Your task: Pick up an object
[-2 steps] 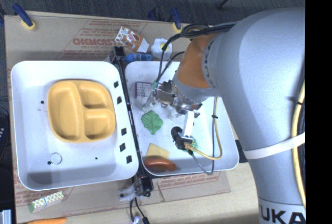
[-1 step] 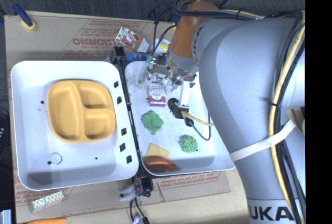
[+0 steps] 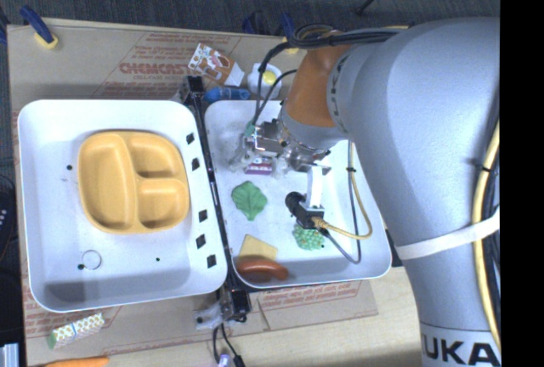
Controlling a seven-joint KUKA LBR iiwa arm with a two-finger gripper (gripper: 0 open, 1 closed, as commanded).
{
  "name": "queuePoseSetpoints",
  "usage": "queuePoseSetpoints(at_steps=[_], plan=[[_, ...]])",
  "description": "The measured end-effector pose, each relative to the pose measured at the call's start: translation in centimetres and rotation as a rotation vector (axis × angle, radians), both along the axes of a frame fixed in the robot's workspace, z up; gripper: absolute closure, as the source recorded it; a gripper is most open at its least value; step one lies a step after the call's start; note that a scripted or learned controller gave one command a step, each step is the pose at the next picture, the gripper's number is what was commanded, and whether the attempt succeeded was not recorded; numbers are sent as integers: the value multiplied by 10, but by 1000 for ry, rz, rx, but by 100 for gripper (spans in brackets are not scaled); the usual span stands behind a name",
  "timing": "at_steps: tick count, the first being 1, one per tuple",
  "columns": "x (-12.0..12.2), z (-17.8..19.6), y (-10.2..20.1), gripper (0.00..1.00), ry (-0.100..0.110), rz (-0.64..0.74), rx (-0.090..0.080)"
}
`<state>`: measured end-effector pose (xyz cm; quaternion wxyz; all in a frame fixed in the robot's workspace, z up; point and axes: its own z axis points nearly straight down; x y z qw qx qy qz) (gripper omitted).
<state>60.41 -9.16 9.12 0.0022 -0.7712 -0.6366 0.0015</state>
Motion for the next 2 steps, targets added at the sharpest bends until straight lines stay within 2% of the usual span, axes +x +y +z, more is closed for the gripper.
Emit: queuePoseSetpoints(at_steps=[1,2], plan=[[0,10,0,100,3,3,1],[0,10,0,0,3,3,1]])
